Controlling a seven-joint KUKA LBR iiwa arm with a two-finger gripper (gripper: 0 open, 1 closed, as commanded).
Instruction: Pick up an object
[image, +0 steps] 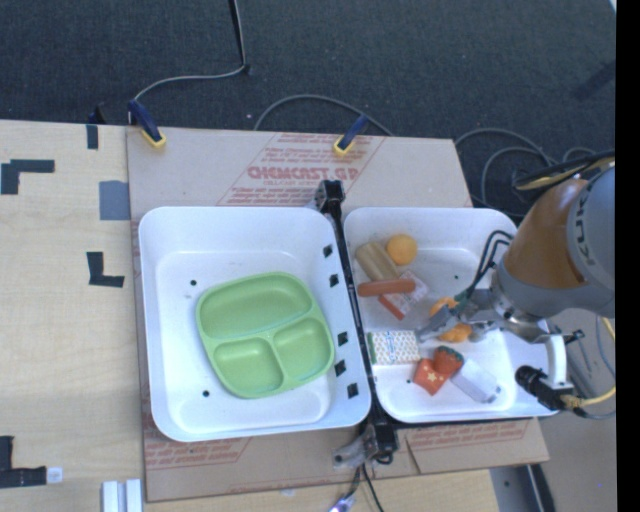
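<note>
One bench carries two white bins. The left bin holds one green divided plate. The right bin holds one tan roll, one sausage, one orange ball, one patterned packet and one red piece. One gripper hangs low among them; whether its fingers are spread or pressed together, I cannot tell.

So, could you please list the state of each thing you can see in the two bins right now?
Green tray: lying flat and upright in the left bin, compartments bare.
Orange ball: resting in the right bin, beside the tan roll.
Red sausage: lying flat.
Red carton: lying tipped over.
Gripper: low over the right bin's middle, fingers unclear.
</note>
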